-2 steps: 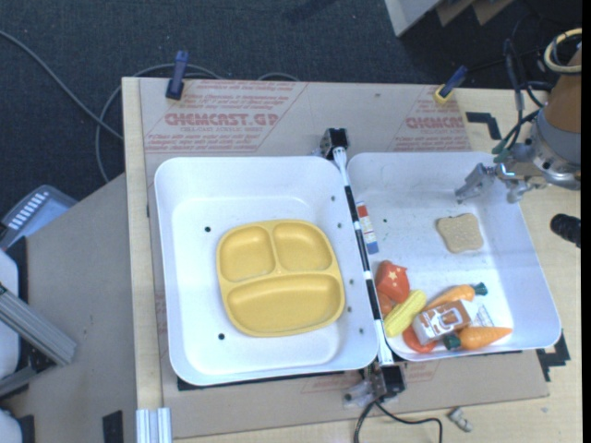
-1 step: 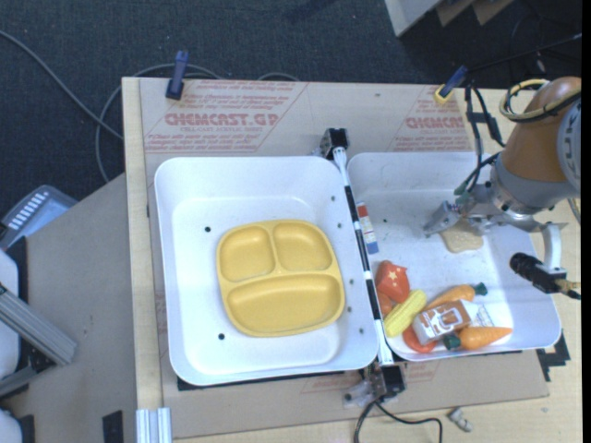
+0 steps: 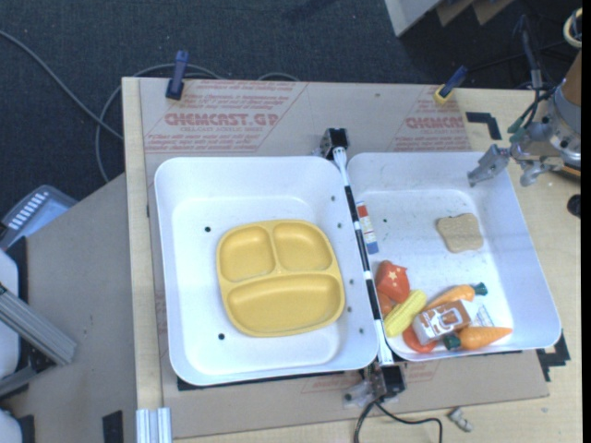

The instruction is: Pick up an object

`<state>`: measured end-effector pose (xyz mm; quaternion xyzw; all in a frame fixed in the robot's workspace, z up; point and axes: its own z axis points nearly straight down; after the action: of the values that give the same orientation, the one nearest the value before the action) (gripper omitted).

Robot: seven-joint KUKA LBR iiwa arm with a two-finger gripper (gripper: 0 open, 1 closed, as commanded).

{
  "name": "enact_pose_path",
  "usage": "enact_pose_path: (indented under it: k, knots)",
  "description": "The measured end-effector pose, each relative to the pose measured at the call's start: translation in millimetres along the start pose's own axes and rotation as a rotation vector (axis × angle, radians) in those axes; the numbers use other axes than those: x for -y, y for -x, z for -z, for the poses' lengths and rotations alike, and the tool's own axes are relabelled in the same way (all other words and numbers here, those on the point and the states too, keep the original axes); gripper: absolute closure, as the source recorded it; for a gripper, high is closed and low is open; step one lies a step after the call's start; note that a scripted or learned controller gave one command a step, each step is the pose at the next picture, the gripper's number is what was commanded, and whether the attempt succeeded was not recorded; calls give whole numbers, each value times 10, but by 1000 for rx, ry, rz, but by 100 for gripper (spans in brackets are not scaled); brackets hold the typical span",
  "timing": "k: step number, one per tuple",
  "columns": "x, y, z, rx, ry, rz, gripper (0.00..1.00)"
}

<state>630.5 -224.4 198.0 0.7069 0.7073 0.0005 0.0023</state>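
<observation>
arm: at right edge (upper corner) | pincer: fingers apart, nothing held

Right bin: upper and middle floor mostly open, only a tan bread slice sits mid-right. Lower end crowded: red pepper, yellow piece, ketchup packet, two carrots touching or overlapping, little gap between. Left bin: yellow divided tray fills centre; bare floor strips around it. Gripper at frame's upper right, over right bin's top-right corner.
</observation>
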Motion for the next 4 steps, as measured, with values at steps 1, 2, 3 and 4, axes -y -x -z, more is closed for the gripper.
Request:
enact_pose_path:
  k: [1,2,3,4]
  knots:
    - [422,-9,-551,-3,-5,-1,0]
    - [415,-600,-1111,-2,0,1,0]
    - [-28,-65,-549,-1,-2,0,0]
    - [376,-333,-1112,-1,-1,0,0]
